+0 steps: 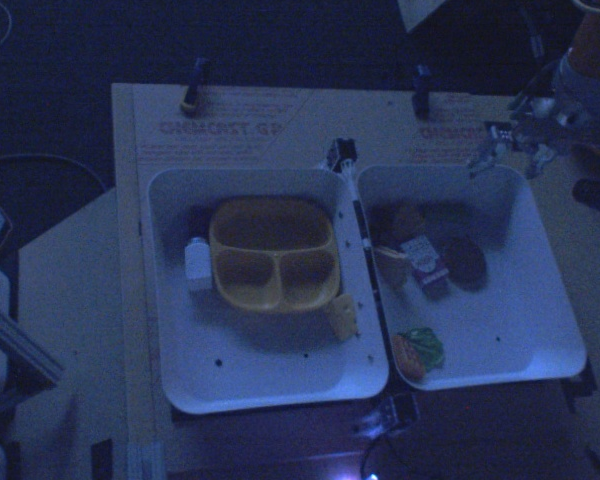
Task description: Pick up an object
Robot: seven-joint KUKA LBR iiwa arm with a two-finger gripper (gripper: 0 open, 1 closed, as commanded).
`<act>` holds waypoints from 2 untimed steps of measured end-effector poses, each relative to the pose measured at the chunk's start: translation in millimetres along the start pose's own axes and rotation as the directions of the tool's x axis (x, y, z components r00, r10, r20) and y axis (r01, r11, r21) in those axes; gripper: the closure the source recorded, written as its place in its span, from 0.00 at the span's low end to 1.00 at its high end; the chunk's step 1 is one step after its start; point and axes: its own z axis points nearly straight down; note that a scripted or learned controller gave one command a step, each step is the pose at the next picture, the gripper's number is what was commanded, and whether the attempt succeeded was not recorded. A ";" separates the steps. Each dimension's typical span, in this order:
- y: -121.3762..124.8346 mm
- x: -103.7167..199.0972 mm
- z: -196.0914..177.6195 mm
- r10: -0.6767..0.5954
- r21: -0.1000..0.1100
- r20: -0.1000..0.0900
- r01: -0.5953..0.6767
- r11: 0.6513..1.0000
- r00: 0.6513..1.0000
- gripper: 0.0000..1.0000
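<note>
Our pincer (510, 153) hangs above the far right rim of the right bin (540, 308), its fingers spread and holding nothing. We judge this the approach step: nothing is picked yet. Next we must descend left toward the small carton (426, 261) or dark round piece (467, 262). The bench (130, 218) is pale board; the room is very dim.

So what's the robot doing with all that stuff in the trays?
It's trying to pick something up. The gripper hangs above the far corner of the right bin, holding nothing. In that bin lie a small carton, a dark round thing and a green-and-orange toy. The left bin has a yellow divided plate.
</note>
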 end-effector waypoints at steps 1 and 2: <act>2.3 0.4 -9.0 -0.003 -0.014 0.003 0.003 1.000 1.000 0.00; 4.4 7.0 52.1 -0.005 -0.010 0.002 0.005 1.000 1.000 0.00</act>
